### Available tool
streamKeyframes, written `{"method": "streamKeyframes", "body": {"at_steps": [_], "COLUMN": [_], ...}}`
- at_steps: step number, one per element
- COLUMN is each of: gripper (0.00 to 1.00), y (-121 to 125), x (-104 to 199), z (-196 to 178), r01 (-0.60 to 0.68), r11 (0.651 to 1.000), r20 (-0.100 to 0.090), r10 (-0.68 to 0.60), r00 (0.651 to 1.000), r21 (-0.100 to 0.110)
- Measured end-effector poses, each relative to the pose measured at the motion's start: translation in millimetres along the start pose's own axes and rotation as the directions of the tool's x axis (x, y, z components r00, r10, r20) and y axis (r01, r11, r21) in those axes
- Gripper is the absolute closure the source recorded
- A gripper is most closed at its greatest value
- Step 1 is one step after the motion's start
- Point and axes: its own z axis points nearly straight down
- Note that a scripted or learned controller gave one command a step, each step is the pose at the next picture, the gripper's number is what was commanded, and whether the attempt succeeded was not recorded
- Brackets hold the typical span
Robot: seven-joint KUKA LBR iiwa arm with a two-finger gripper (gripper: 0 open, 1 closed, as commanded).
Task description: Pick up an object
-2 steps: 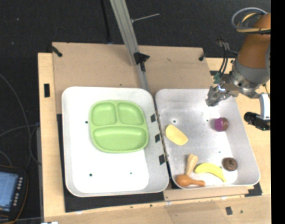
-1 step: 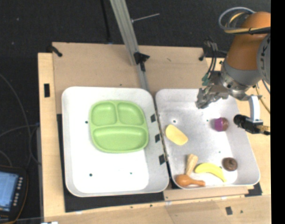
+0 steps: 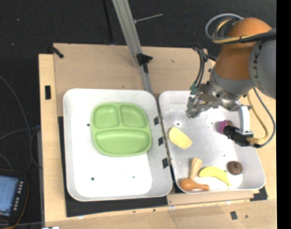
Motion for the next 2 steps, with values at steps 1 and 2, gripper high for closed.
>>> {"method": "streamKeyframes", "body": {"at_steps": [1, 2], "gripper": [1.0, 1.0], "y": [-11, -23], "x": [41, 99], "z": [3, -5], "r01": [-0.001, 0.002], "r11": [1.0, 1.0], "r20": [0.001, -0.001], "r10": [0.001, -0.002], "r00": [1.0, 1.0], "r21": [0.0, 0.0]}}
